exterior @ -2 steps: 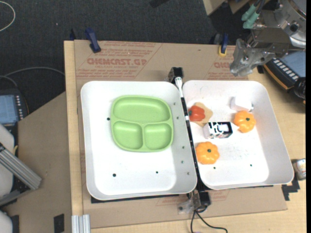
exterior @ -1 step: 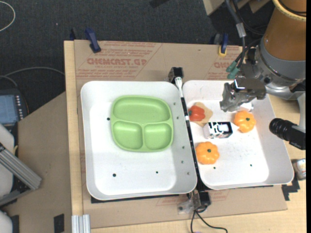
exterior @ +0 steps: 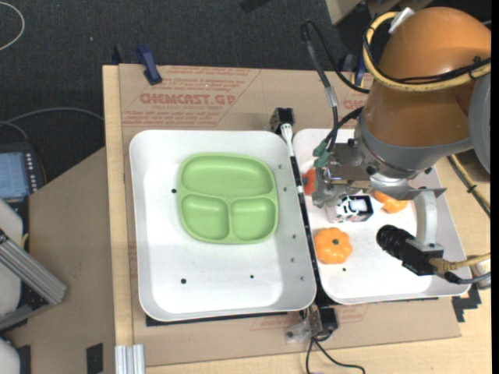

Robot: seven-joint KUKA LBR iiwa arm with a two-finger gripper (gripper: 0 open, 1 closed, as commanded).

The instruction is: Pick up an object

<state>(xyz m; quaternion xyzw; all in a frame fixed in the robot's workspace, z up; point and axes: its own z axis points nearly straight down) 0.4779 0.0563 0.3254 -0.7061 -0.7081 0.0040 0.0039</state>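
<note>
The grey arm's two-finger claw (exterior: pixel 341 185) hangs over the right shallow white bin (exterior: pixel 366 277), toward that bin's 10 o'clock corner. The wrist hides it from above, so I cannot tell how far open it is or whether it has hold of anything. A small orange plastic pumpkin (exterior: pixel 332 245) lies in the same bin at the claw's 6 o'clock, near it but apart. A small black-and-white block (exterior: pixel 355 206) sits just at its 5 o'clock. A red-orange piece (exterior: pixel 309 181) lies at its 9 o'clock. The left shallow white bin (exterior: pixel 156 216) holds a pale green three-compartment plastic plate (exterior: pixel 228 197).
</note>
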